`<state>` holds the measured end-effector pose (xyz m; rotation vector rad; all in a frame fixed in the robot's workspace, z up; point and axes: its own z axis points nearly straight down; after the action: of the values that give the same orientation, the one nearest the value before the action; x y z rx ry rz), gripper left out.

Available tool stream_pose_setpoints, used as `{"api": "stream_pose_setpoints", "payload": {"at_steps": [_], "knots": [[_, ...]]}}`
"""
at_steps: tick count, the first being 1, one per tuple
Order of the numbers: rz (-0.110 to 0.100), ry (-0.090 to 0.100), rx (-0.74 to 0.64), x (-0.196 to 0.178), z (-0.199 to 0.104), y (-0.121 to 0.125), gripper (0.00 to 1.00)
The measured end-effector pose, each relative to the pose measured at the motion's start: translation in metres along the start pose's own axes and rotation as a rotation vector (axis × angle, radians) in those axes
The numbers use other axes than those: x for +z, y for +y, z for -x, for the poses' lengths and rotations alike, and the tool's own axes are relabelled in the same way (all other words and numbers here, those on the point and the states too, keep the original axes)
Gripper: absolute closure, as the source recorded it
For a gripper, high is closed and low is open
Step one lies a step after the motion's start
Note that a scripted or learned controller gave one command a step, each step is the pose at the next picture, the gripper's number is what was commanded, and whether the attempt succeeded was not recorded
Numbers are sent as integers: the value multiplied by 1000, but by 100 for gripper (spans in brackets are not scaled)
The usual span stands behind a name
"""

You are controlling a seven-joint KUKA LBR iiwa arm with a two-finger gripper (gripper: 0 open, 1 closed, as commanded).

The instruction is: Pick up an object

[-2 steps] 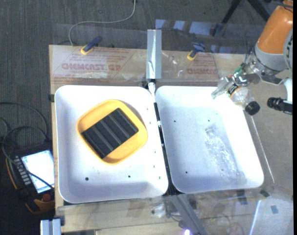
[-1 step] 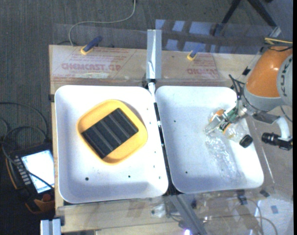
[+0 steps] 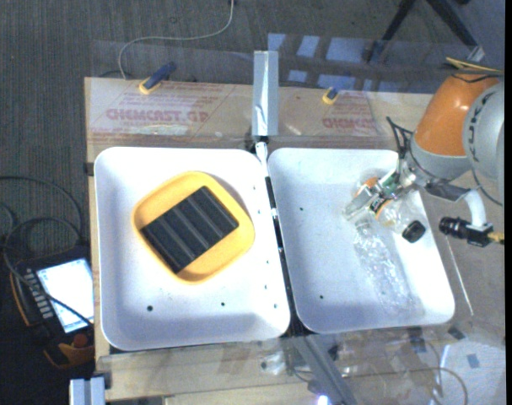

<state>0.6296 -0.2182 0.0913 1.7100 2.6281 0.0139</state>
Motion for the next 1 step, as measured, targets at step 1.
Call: {"api": "stream_pose_setpoints", "payload": {"at_steps": [1], "knots": [[-8, -2, -5, 1, 0, 34, 0]]}}
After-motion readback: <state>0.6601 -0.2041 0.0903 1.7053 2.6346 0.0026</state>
